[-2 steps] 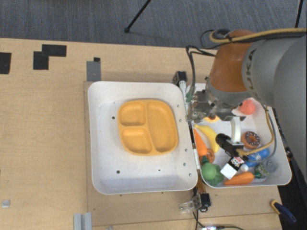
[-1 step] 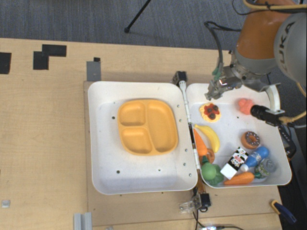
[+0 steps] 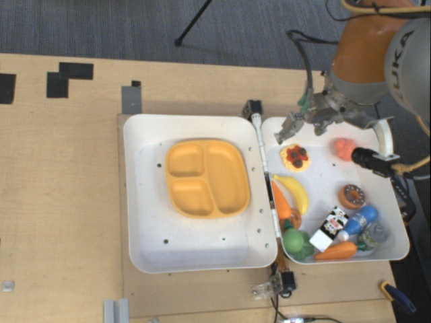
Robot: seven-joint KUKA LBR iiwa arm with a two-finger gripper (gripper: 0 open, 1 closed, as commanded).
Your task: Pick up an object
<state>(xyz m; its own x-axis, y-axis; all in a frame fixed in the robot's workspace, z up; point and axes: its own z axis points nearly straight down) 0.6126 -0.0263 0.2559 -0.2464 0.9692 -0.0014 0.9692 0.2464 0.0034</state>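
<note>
Partly under carrot (image 3: 335, 250): blue toy (image 3: 364, 219), indistinct.

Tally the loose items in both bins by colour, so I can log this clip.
Yellow/orange-yellow: 3 – divided plate, banana, small round pastry
Orange: 2 – carrot, carrot piece
Pink: 1 – lump
Green: 1 – round piece
Brown: 1 – doughnut
Blue: 1 – bottle-like piece
Black-and-white: 1 – block
Total: 10, though the pile in the right bin may hide more.

Plate (image 3: 205, 177) in left bin (image 3: 145, 247) (alone, seemingly)
</note>
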